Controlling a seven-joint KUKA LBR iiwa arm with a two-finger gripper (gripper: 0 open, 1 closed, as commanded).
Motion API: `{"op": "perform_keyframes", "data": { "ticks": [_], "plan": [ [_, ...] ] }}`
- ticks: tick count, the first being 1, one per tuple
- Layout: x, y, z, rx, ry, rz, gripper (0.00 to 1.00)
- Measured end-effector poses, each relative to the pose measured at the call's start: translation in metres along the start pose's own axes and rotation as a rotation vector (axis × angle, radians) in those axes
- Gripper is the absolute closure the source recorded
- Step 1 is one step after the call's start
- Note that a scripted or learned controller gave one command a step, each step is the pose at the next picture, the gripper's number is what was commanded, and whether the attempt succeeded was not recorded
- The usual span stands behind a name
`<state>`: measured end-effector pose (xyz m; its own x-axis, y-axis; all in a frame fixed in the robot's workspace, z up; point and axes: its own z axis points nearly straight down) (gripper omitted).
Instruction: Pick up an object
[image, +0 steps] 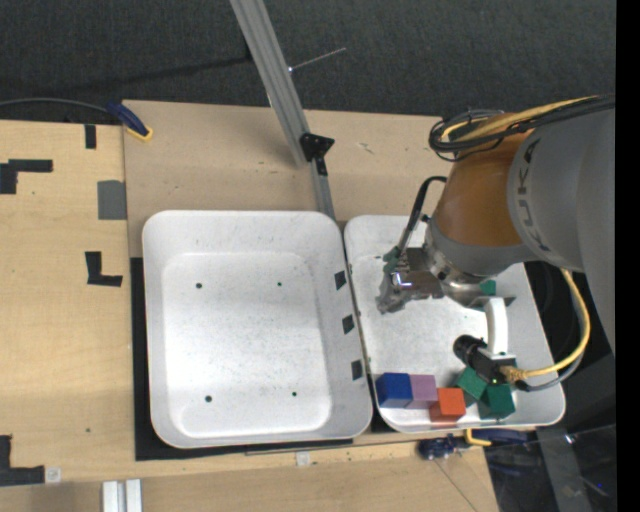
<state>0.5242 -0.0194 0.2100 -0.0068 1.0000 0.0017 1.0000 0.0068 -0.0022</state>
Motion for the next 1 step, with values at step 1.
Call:
{"op": "perform_keyframes", "data": {
  "ticks": [1],
  "plan": [
    [0.0505,0.0205,-0.0152,-0.003,0.000,-0.001,1.00]
  ]
}}
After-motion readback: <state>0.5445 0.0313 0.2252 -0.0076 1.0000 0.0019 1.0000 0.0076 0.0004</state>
